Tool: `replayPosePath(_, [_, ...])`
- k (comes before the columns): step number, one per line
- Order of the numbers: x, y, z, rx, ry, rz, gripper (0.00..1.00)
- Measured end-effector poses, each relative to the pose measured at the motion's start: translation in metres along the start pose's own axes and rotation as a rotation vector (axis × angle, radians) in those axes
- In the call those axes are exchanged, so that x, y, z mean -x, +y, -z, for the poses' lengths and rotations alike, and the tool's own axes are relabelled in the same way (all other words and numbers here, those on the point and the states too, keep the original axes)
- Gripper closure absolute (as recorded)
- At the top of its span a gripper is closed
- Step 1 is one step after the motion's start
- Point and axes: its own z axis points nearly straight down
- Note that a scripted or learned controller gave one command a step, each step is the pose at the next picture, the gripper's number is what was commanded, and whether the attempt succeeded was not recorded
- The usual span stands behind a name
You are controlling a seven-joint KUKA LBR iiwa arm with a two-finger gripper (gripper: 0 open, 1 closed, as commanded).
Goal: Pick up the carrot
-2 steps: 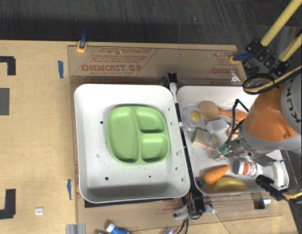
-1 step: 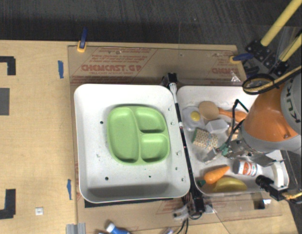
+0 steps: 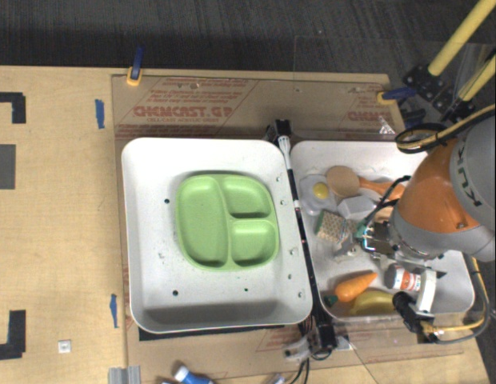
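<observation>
Carrot (image 3: 354,285) sits in the right bin (image 3: 464,294), near its front edge, lying roughly along that edge with the fat end pointing right. A yellowish item (image 3: 374,301) touches it on the front side, and a small green bit (image 3: 330,299) sits at its left tip.

Gripper (image 3: 376,242) is over the middle of the same bin, just behind the carrot and a bit to its right. Not on it yet. Jaw state: cannot tell, the wrist and cabling hide the tips.

Other clutter in that bin: egg-like piece (image 3: 320,190), tan wooden thing (image 3: 342,180), speckled block (image 3: 334,227), small bottle (image 3: 405,280) right of the carrot. Left bin (image 3: 152,214) holds a green tray (image 3: 228,218) with 3 compartments.

My read on the step: approach, pre-grasp. To do it well:
- shift toward the front edge and slightly left so the tips straddle the carrot's middle
- close across the short axis, not along the length
- watch the yellowish item; 1 finger has to land between it and the carrot, tight gap
- descend straight, bin wall is close
</observation>
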Motion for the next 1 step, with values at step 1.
replayPosePath(1, [-0.0020,-0.0004,-0.0002,0.002,-0.003,-0.054,0.00])
